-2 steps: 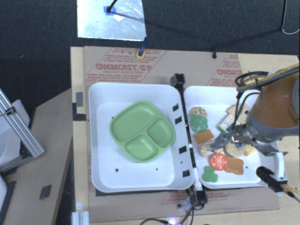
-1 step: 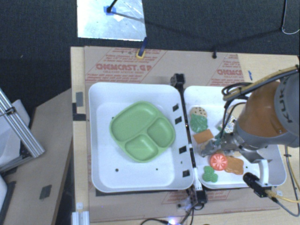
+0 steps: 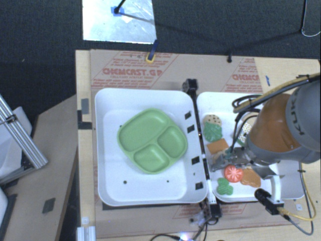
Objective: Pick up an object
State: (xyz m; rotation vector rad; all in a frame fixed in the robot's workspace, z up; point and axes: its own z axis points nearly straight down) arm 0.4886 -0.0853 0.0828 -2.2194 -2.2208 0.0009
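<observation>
The arm reaches in from the right over the right bin (image 3: 210,100). Its gripper (image 3: 224,159) hangs low near that bin's left side, just above a red tomato-like piece (image 3: 233,173) and just below a tan toast-like piece (image 3: 217,146). Nothing shows between its fingers. Around it lie a green leafy piece (image 3: 212,131), a spotted cookie (image 3: 212,119), a small green piece (image 3: 224,187) and an orange-brown piece (image 3: 251,177). The arm's body hides much of the right bin.
The left bin (image 3: 108,134) holds a green divided plate (image 3: 152,140). A black clip divider (image 3: 196,134) runs between the bins. Cables loop over the arm at the right, and a metal frame stands off the bench at the left.
</observation>
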